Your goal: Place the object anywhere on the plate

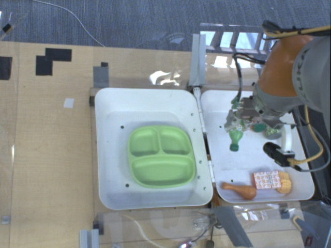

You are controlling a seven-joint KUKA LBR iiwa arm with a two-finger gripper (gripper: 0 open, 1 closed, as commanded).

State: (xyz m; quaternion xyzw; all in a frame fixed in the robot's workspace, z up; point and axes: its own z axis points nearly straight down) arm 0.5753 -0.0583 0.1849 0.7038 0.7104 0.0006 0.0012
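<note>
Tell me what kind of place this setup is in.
Probably a robotics lab test bench. Two white bins sit side by side on a wooden bench top, a grey and orange robot arm reaches over toy food, and loose cables trail across the carpet behind.

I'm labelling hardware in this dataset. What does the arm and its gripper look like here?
The arm is rounded grey metal with a broad orange band above the wrist. Black cables loop along it and down past the wrist. The gripper is a small, pale metallic assembly with two thin fingers.
</note>
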